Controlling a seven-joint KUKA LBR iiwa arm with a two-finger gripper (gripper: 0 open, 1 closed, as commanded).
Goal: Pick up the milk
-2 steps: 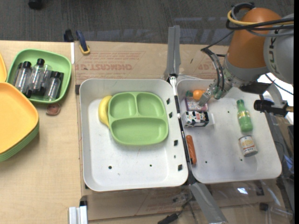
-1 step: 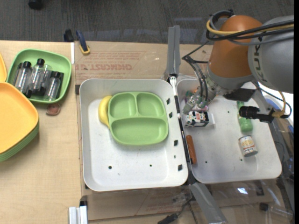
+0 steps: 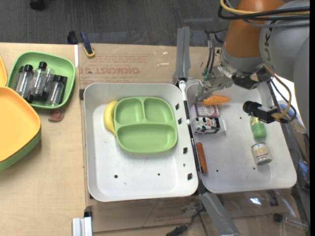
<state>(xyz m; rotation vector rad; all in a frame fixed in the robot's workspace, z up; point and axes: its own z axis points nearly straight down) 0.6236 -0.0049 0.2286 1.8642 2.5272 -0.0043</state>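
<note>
The milk [image 3: 209, 125] is a small carton with black and white cow patches. It lies on its side in the right bin [image 3: 275, 178], close to that bin's left wall. My gripper [image 3: 205, 91] hangs over the bin's back left corner, a short way behind the milk and apart from it. Between gripper and milk lie an orange carrot [image 3: 217, 100] and a small pink box [image 3: 206, 110], and the box touches the milk's far side.
Also in the right bin are a green bottle [image 3: 257, 128], a small can [image 3: 261, 154] and a brown sausage [image 3: 201, 157] by the left wall. The left bin [image 3: 98, 176] holds a green divided plate [image 3: 145, 123] and a yellow piece [image 3: 109, 116].
</note>
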